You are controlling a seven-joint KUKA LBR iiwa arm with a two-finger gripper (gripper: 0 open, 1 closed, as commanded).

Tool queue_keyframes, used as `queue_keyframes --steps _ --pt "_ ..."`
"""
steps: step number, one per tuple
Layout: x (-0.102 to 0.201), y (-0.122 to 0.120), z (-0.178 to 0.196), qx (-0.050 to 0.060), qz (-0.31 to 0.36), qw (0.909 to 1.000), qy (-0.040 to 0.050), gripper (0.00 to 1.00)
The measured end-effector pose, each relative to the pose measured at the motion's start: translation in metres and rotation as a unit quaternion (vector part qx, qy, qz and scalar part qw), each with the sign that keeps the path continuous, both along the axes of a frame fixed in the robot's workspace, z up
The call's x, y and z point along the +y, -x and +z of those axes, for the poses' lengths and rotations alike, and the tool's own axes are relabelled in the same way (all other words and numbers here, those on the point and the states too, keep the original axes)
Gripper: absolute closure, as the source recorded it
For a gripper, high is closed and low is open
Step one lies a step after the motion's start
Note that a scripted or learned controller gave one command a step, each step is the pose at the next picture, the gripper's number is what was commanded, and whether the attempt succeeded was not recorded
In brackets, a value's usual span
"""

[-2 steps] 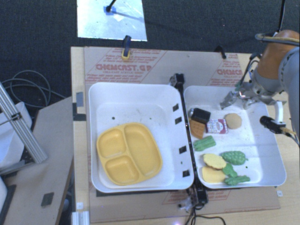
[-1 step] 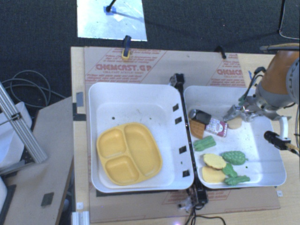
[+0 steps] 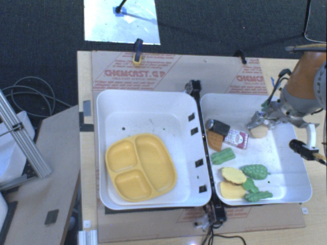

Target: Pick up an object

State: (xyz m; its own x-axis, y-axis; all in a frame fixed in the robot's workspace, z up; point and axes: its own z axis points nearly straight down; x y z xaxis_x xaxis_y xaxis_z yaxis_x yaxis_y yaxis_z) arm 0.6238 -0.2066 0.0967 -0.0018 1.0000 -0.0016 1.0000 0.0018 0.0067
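You are reading "CHEMCAST GP" on bench (image 3: pixel 138 73) sheet behind bins. Yellow tray (image 3: pixel 140 166) sitting in left bin (image 3: pixel 153 103). Claw (image 3: pixel 259 120) hovering at right bin (image 3: pixel 291 157) far side, state impossible to tell, tan round object (image 3: pixel 259 131) lying just beneath. Open floor lying along bin's right wall.

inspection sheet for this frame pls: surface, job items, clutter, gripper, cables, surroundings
Surface: bench bears left bin and right bin.
Job's things: right bin holds tan round piece, pink packet, green pieces, yellow pieces.
Clutter: yellow divided tray in left bin.
Gripper: gripper low over the tan round piece; finger state unclear.
Cables: loops on floor at left.
Surroundings: dark carpet, shiny plate above bench.
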Motion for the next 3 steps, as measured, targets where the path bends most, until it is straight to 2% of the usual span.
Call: queue_keyframes --steps 1,2,3 --pt "0.054 0.018 -0.012 0.002 0.002 1.0 -0.0004 1.0" --pt "0.151 0.01 0.095 -0.003 0.006 1.0 -0.002 1.0" --pt "0.147 -0.023 0.15 -0.002 0.002 1.0 -0.0002 1.0"
